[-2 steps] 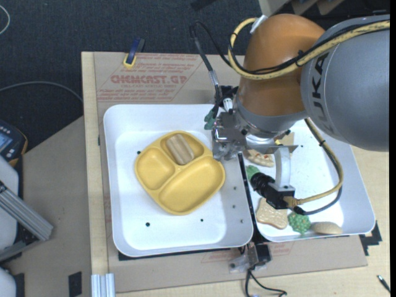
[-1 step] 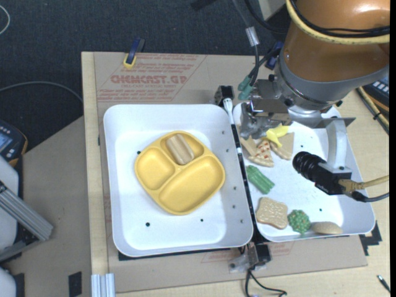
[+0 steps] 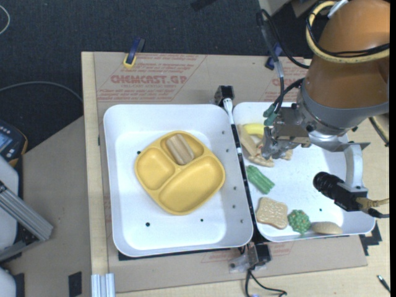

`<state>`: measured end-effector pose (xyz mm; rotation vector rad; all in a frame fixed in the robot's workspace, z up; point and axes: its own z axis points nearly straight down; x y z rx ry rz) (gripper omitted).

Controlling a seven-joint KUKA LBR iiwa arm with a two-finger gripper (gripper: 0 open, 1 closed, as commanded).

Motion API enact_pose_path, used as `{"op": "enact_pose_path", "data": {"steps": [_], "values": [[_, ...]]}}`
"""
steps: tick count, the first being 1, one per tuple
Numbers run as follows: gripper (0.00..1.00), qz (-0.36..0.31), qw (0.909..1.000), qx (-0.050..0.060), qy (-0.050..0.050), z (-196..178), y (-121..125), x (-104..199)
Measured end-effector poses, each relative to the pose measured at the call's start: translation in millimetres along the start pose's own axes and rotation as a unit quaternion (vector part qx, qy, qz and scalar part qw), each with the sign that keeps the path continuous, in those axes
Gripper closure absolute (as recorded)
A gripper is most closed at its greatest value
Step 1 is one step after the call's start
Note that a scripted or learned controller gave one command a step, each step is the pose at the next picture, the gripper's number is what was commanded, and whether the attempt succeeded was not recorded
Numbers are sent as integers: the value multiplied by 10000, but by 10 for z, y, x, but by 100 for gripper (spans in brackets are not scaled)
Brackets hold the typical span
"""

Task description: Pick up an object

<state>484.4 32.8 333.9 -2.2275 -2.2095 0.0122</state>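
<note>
One arm is working here, and its gripper is hanging low over the upper left part of the right bin, directly above a small cluster of play food. The tan, bread-like piece is lying right under the tool and poking out toward the bin's left wall, with a yellow piece just above it near the far rim. Whether the tool is clenched, released or grasping anything cannot be told, since the wrist body is covering that part of the view. Judging by position, the tan piece is the likeliest target: it is sitting almost straight below the tool, offset slightly to the left, so the coming move looks mostly vertical. Its long axis is hard to read while half hidden. The other candidates are lying farther toward the near side: a green ridged piece slanting from upper left to lower right, then a cracker-like slice, a green broccoli-like lump and a pale oval piece along the near rim. The left bin is carrying a yellow divided plate with a tan piece resting in its upper compartment, well apart from the tool.
</note>
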Motion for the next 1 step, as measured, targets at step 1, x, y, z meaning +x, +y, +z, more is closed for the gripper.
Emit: {"op": "enact_pose_path", "data": {"steps": [1], "values": [[100, -59, 9999, -88, 24, -747, -53, 305]]}}
